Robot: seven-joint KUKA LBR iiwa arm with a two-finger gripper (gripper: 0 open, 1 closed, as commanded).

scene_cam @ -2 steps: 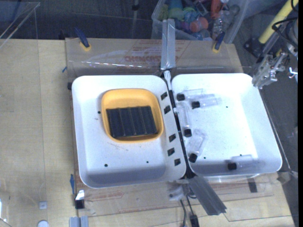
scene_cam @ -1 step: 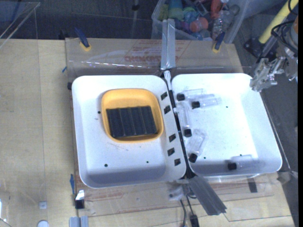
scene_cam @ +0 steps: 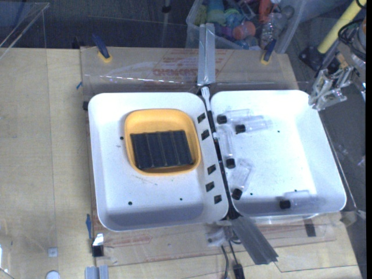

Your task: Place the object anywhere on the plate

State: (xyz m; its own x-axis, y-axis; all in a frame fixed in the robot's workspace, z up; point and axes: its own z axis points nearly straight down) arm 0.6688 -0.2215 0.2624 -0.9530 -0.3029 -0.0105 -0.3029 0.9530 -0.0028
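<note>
Item: block (scene_cam: 161,149), dark, ridged. Lies flat on plate (scene_cam: 132,122), left bin (scene_cam: 107,173), long axis across the bin. My jaws: above right bin's (scene_cam: 308,161) far right corner, well apart; grip state cannot be told. Placement looks done.

We note a clear tub (scene_cam: 247,10) of mixed colourful items, possibly toys, behind the table (scene_cam: 40,156). Two blue clamps (scene_cam: 103,51) sit at its rear edge.
</note>
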